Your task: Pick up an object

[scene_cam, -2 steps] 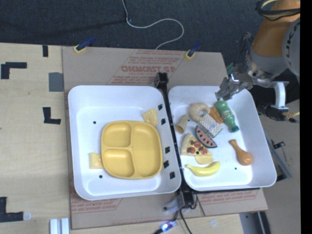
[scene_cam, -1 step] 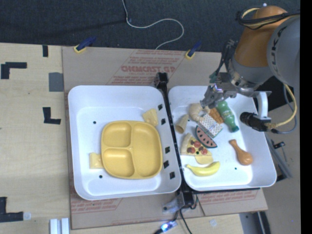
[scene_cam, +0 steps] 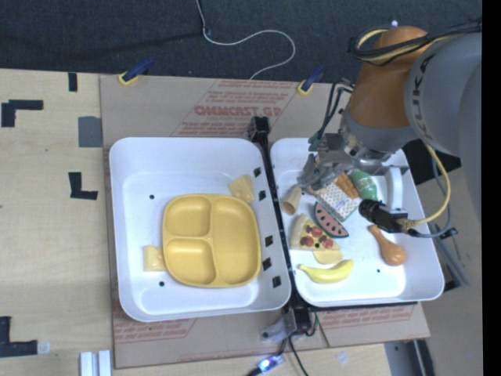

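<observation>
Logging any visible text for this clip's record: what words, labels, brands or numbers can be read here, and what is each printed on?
Red print on the cardboard sheet behind the bins: several lines, upside down to the camera and too blurred to read.
Dark lettering down the arm: at the frame edge, not legible.
Toy food, yellow plate and bins: no text seen.

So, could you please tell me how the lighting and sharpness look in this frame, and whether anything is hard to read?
In the camera view, lighting is even and soft; the yellow divided plate casts only a faint shadow in the left bin. Overall focus is slightly soft. The gripper is dark and cluttered against the toys, so its fingers are hard to read. The right bin looks bright but not blown out.
</observation>
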You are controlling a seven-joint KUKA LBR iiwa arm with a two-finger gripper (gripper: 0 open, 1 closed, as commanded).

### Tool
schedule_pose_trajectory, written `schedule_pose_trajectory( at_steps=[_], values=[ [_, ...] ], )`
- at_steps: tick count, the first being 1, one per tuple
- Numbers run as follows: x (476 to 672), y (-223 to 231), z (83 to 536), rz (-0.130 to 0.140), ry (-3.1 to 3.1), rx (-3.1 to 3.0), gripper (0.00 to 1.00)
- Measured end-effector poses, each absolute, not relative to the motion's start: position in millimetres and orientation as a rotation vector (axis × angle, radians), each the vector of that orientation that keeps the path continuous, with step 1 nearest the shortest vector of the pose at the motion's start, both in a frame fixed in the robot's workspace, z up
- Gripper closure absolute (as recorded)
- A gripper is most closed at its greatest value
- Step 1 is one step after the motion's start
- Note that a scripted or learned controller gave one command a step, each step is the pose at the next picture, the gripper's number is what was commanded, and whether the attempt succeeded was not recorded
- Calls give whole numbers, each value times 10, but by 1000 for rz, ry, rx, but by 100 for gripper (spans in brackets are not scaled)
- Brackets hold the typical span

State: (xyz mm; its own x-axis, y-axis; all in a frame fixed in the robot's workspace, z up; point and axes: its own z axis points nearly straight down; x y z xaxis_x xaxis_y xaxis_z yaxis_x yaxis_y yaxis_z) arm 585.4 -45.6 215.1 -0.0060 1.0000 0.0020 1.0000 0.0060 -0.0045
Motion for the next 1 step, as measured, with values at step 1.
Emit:
schedule_pose_trajectory(
  at_steps=[1],
  values=[
    [5547, -2, 2072, 5, -2223, -2213, 100]
  ],
)
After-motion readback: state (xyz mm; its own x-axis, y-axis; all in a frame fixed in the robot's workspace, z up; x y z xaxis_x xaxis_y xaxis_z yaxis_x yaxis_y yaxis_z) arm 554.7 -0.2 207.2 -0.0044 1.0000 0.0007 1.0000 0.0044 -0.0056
